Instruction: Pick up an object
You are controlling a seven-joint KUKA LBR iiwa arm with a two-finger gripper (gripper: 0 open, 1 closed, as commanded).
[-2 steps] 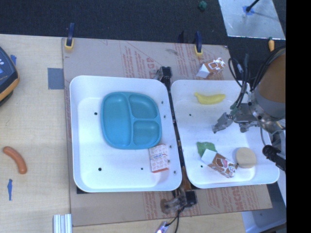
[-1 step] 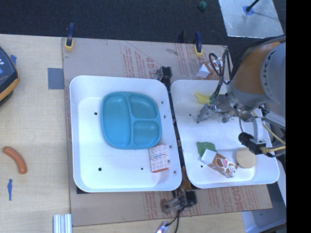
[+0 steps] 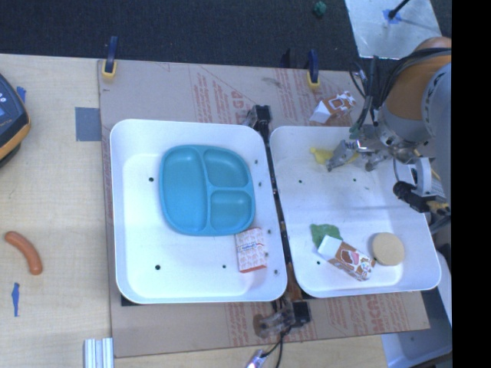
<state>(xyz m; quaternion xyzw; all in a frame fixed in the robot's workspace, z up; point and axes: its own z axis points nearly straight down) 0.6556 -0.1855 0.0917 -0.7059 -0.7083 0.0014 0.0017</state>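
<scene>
I see the gripper point(image 3: 354, 153) low over the far part of the right bin point(image 3: 307, 278), fingers pointing left toward a small yellow item point(image 3: 320, 155) lying on the bin floor just beside the tips. Can't tell if the fingers are spread or closed from this angle, and I see nothing held between them.

Near end of that bin: a green item point(image 3: 325, 232) with a white block point(image 3: 328, 246) on it, a brown-and-white packet point(image 3: 353, 261) touching the block, a round tan disc point(image 3: 387, 248) just beside the packet.

Left bin point(image 3: 119, 205): teal divided plate point(image 3: 207, 189) in the middle, red-and-white packet point(image 3: 251, 250) at its near-right corner, touching or overlapping the plate edge.

Outside the bins: another brown-and-white packet point(image 3: 333, 108) on the cardboard behind the right bin, a sausage point(image 3: 24, 251) on the bench far left, a dark-and-yellow device point(image 3: 11, 125) cut off at the left edge.

Cables and wrist hardware blur together, so finger outline is hard to make out. The yellow item is too small to identify.
</scene>
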